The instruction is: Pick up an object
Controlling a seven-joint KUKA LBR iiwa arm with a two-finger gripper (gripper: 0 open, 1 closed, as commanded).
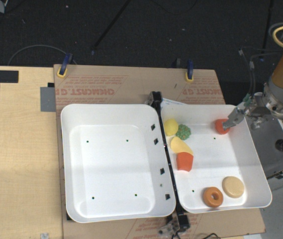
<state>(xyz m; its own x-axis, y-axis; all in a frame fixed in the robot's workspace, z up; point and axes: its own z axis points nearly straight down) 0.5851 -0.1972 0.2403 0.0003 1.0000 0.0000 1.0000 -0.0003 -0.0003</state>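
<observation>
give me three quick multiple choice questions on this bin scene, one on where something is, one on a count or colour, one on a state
1. Where does the brown ring lie?
A. near corner of the right bin, beside the tan disc
B. middle of the left bin
C. on the cardboard outside the bins

2. What colour is the small item by the gripper?
A. blue
B. red-orange
C. black

3. What is the state of the left bin?
A. tipped on its side
B. lying flat with no objects in it
C. stacked on the right bin

Answers:
1. A, the ring sits next to the tan disc at the right bin's near end.
2. B, the red-orange piece lies at the gripper's tip.
3. B, its white floor shows bare and level.
</observation>
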